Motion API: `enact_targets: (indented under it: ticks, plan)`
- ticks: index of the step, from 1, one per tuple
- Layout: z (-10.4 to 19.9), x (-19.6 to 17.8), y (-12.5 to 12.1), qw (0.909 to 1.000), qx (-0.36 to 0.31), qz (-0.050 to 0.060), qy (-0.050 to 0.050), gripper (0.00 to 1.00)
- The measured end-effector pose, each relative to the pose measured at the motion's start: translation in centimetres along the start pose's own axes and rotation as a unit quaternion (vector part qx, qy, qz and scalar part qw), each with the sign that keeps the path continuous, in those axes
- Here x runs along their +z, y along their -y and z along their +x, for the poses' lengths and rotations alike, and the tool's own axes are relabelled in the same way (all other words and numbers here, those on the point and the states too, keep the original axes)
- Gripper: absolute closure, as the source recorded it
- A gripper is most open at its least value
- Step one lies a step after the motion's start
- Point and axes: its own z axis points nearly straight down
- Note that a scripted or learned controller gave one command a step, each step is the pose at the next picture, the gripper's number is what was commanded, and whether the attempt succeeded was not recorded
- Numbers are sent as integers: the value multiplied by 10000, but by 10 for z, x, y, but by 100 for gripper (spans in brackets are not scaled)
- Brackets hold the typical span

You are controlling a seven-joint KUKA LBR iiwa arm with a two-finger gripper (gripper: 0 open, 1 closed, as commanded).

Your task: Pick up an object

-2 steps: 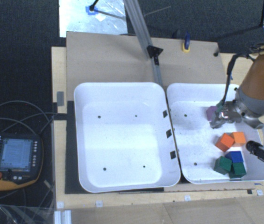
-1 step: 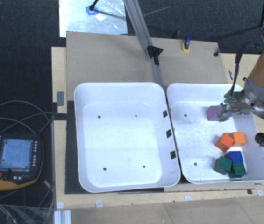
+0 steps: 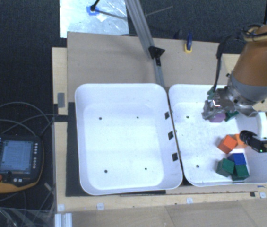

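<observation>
My gripper [image 3: 214,109] hangs over the upper middle of the right bin [image 3: 190,171], reaching in from the right. A purple object [image 3: 217,117] lies directly under it, partly hidden by the gripper, and I cannot tell whether it is gripped or just resting on the bin floor. A small green piece [image 3: 231,113] peeks out beside it on the right. Further toward the front right lie an orange block [image 3: 227,143], a blue block [image 3: 238,158] and two dark green blocks [image 3: 227,167].
The left bin [image 3: 83,126] stands beside the right one, sharing a middle wall with small black clips [image 3: 170,135]. A grey pole [image 3: 142,27] slants over the bench at the back. A teach pendant [image 3: 12,162] lies left of the bench.
</observation>
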Motion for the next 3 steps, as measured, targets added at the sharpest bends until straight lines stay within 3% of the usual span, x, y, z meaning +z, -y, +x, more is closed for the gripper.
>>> enact_targets:
  ticks: [3]
  plan:
    - [159,6,-43,10000,4,12,-3,100]
